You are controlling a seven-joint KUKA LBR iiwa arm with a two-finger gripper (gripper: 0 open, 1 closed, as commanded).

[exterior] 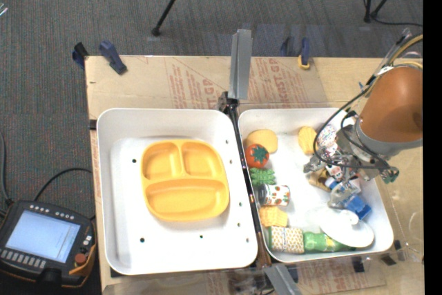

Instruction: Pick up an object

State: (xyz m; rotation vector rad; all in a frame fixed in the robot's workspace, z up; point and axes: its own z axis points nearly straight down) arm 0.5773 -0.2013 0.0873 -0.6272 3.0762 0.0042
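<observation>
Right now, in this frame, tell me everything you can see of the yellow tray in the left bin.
The tray is a bright yellow plate, plastic by its look, roughly square with rounded corners. Raised ridges split it into three compartments: two smaller ones along the far side and one wide one along the near side. All three hold nothing. It lies flat and upright on the floor of the left bin, about centred, slightly skewed to the walls and clear of them. Nothing else touches it.

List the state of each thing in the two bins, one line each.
yellow divided tray: flat, upright, in the left bin.
tomato toy: lying by the right bin's left wall.
white plate: flat, in the right bin's near corner.
blue block: beside the plate.
gripper: low in the right bin; jaws obscured.
</observation>
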